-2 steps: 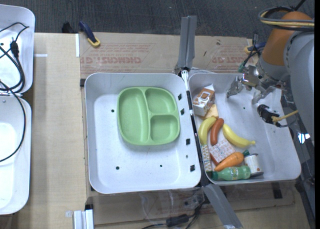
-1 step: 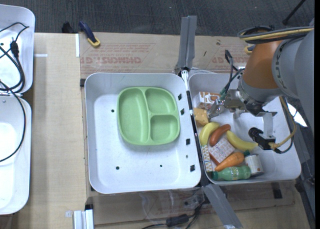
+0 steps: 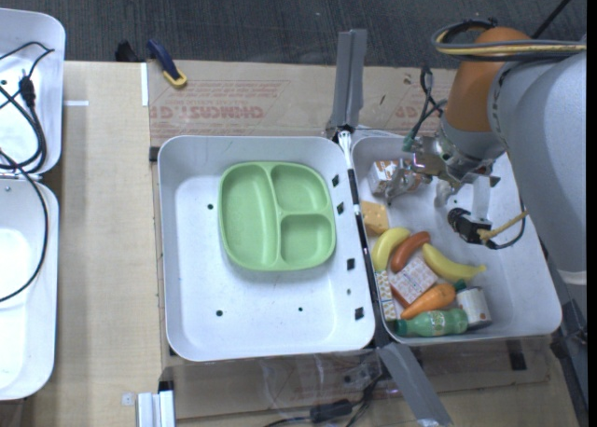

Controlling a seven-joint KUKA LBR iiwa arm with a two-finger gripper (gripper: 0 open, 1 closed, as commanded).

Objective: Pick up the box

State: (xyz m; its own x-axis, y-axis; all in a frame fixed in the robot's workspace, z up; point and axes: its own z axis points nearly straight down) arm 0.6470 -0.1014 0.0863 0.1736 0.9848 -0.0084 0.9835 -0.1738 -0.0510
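The box (image 3: 411,279) is small and white with red print. It lies flat in the right bin (image 3: 522,309), wedged among the food toys at the bin's front left. My gripper (image 3: 408,176) hangs low over the far left corner of that bin, well behind the box, at the end of the grey arm with the orange band (image 3: 476,89). Right beside the gripper lies a small white and red packet (image 3: 383,172); whether they touch is unclear.
Around the box lie two bananas (image 3: 387,246) (image 3: 453,265), a red sausage (image 3: 410,248), a carrot (image 3: 429,301), a green bottle (image 3: 431,324), a can (image 3: 475,305) and a yellow block (image 3: 375,218). A green divided plate (image 3: 277,214) sits in the left bin (image 3: 187,304).
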